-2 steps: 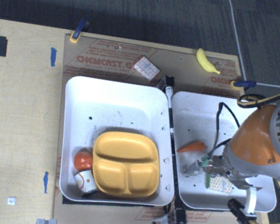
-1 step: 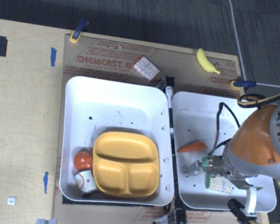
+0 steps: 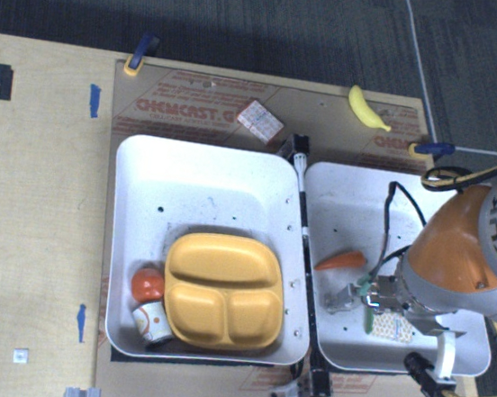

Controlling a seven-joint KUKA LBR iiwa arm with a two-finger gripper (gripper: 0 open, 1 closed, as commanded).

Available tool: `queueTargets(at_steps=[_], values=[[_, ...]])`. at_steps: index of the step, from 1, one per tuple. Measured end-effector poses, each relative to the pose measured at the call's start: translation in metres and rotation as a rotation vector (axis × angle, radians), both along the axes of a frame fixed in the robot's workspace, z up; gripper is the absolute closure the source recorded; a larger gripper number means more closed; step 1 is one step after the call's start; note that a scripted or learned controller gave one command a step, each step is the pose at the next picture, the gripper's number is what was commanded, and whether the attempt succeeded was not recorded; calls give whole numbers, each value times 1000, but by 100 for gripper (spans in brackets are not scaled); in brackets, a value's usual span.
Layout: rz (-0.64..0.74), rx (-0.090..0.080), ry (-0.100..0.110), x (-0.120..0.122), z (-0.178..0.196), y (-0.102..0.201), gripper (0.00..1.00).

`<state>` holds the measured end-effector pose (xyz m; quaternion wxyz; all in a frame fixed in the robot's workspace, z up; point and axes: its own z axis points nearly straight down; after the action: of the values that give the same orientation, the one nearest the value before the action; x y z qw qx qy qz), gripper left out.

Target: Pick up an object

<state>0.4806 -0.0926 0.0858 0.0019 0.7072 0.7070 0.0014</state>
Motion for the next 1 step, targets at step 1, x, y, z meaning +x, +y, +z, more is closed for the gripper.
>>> queueTargets(at_steps=[1], values=[[2, 2, 1, 0, 0, -2, 0]])
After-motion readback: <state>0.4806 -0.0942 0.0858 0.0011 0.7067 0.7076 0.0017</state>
